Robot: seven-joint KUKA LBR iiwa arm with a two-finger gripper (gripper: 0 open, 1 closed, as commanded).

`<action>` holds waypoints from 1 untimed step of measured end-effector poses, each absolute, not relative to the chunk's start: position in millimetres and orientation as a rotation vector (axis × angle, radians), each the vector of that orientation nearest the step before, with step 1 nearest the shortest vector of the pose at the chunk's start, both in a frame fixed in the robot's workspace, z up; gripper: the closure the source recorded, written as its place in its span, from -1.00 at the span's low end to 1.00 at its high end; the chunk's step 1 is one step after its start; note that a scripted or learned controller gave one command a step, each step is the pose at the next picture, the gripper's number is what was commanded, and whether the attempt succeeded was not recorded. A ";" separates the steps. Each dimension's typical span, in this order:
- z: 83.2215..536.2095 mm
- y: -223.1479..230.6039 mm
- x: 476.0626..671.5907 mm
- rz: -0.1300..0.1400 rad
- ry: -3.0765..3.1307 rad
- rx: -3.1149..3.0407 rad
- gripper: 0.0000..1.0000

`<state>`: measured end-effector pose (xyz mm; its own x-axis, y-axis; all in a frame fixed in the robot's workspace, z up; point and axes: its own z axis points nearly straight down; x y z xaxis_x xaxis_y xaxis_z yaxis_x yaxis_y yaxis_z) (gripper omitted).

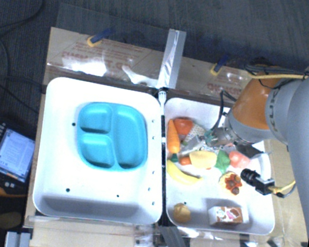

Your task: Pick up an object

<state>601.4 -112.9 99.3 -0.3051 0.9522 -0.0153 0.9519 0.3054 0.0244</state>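
1. Gripper point(209, 140): low in right bin point(260, 226), among the food pile; clenched or released, cannot tell.
2. Carrot point(173, 136): beside it, against left wall.
3. Advice: isolate one item, descend centred.

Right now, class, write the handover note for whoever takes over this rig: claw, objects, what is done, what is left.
Claw: low in the right bin, among the toy food; its grip cannot be judged.
Objects: carrot, banana, small box and a brown round piece all lie in the right bin. The blue divided tray sits in the left bin.
Done: the arm has reached the pile.
Left: grasp an object and lift it.
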 end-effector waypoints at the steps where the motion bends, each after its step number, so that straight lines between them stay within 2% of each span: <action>1: 100.6 -191.1 591.7 0.021 2.261 2.144 -1.00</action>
<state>591.7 -191.1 100.6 -0.0530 0.9985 -0.0093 0.9982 0.0533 0.0273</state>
